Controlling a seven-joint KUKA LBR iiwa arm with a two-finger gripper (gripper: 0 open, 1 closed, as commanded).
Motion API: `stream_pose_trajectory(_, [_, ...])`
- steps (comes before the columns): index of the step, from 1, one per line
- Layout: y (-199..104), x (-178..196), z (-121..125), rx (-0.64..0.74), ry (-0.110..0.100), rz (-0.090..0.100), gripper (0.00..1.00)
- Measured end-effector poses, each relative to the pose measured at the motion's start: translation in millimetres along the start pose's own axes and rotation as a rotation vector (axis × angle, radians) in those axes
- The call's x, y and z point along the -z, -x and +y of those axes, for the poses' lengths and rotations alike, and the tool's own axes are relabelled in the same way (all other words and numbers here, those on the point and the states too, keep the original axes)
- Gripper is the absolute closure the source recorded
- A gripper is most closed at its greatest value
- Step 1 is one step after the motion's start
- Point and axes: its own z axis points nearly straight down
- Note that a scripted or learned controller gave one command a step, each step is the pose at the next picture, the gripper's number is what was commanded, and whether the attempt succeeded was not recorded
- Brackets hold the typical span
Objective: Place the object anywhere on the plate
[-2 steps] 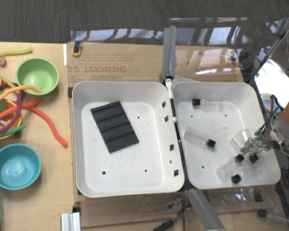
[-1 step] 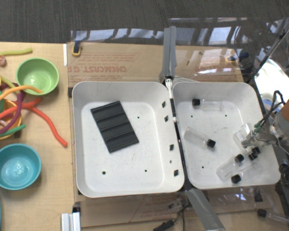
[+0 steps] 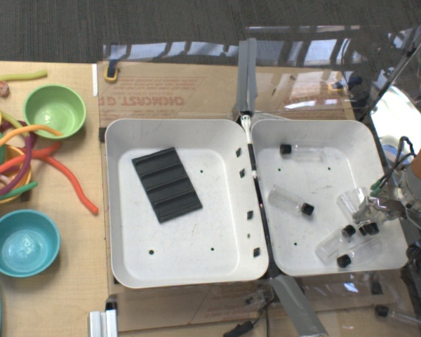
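- Dark grey carpet (image 3: 196, 9) ran along the far side of the scene, and a light wooden table (image 3: 63, 286) carried everything else.
- Flattened brown cardboard (image 3: 175, 93) lay under two shallow white bins set side by side, their inner edges touching.
- Within the left bin (image 3: 119, 258) lay the plate (image 3: 167, 184), a black ridged rectangle turned at a slant in the bin's left half.
- Across the right bin (image 3: 295, 262) lay several clear tubes with black caps, all well apart from the plate.
- One far tube (image 3: 300, 151) lay near the far wall, with its cap pointing left.
- A middle tube (image 3: 289, 201) lay near the bin's centre, with its cap at its right end.
- A near tube (image 3: 331, 244) lay towards the near right corner, its cap at its near end.
- More clear plastic and black caps were clustered just to the right of these, under the gripper, and could not be told apart clearly.
- From the right edge the arm (image 3: 415, 181) reached in, and its gripper (image 3: 369, 210) sat low over the right side of the right bin, amid that cluster.
- Whether the gripper was apart, together or clamped on a tube could not be told, because clear plastic and dark parts overlapped there.
- On the table left of the bins stood a green bowl (image 3: 55, 111) at the far side and a teal bowl (image 3: 22, 243) nearer.
- Between the two bowls sprawled a tangle of coloured cords (image 3: 38, 156), red, orange, green and purple.
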Motion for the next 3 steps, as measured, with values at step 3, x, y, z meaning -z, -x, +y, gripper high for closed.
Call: stream_pose_trajectory(3, [-7.4, 119.1, -1.2, -0.192, 0.000, -0.002, 1.00])
